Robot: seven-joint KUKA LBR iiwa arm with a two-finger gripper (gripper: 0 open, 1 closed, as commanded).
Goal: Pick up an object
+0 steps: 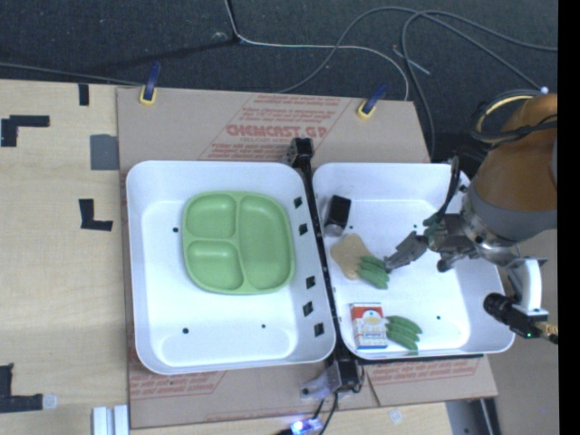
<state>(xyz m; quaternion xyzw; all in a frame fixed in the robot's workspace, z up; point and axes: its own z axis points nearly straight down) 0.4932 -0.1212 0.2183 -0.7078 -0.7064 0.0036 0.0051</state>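
A light wooden bench (pixel 54 279) is seen from above, with dark carpet across the top of the frame and a brown cardboard sheet (pixel 272 125) laid under two shallow white bins. The left bin (pixel 149 270), in the middle of the frame, holds a green divided plate (pixel 239 242) lying flat toward its upper part. The right bin (pixel 453 329) holds several small things: a black block (pixel 338 211) near its upper left corner, a tan flat piece (pixel 349 251) just below that, a green leafy toy (pixel 373 272) touching the tan piece's lower right edge, a small red-and-white box (pixel 368 325) near the bottom edge, and a green pod-shaped toy (pixel 404 331) just beside the box on its right. The grey arm with its orange band (pixel 517 175) is seen reaching in from the right of the frame, and the gripper (pixel 396 260) is placed low over the right bin, its tip just beside the green leafy toy. Whether the claw is open or closed cannot be told, and nothing is seen gripped in it.
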